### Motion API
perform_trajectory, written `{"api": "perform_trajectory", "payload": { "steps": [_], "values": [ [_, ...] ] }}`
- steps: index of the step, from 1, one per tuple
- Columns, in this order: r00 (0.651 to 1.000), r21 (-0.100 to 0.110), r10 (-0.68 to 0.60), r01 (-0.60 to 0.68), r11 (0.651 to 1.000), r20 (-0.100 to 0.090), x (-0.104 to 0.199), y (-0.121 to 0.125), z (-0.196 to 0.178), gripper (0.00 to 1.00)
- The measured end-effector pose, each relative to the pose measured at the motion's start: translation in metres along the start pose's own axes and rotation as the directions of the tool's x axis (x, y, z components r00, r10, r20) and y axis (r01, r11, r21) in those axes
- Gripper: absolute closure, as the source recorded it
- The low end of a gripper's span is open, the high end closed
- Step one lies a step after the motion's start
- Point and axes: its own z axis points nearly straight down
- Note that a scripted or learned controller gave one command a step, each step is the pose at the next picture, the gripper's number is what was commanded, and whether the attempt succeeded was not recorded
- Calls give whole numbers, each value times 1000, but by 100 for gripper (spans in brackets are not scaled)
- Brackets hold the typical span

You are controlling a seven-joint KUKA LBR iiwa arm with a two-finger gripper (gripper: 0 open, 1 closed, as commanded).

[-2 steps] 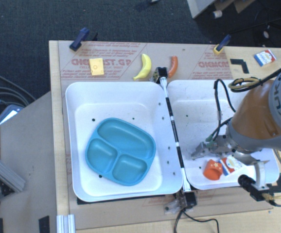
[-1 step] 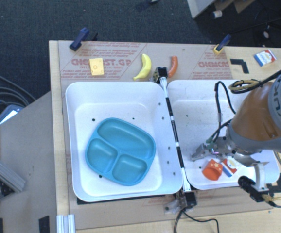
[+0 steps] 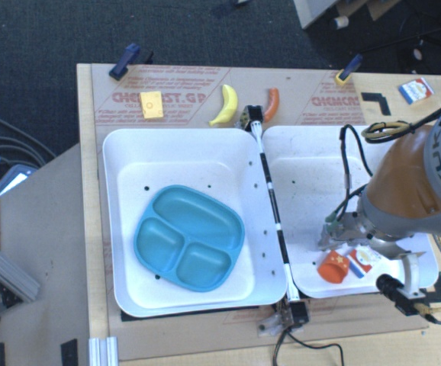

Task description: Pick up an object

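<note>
Hovering low in the right bin (image 3: 312,158), the gripper (image 3: 341,239), its grip state impossible to tell, should settle squarely over the orange object (image 3: 333,268) before closing.

Grey arm (image 3: 403,212) with orange band, black cable.

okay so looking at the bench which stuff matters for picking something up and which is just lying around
For the job: claw, orange object, red-white-blue item, right bin.

Lying about: blue divided plate, left bin, banana, orange-red piece, yellow block.
</note>
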Motion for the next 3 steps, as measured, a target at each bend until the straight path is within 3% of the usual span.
{"api": "perform_trajectory", "payload": {
  "steps": [1, 2, 3],
  "values": [
    [1000, -1, -2, 2, 1000, 0, 53, 0, -90, 100],
    [1000, 0, -2, 2, 1000, 0, 53, 0, -90, 0],
    [1000, 1, -1, 1, 1000, 0, 12, 4, -36, 0]
  ]
}}
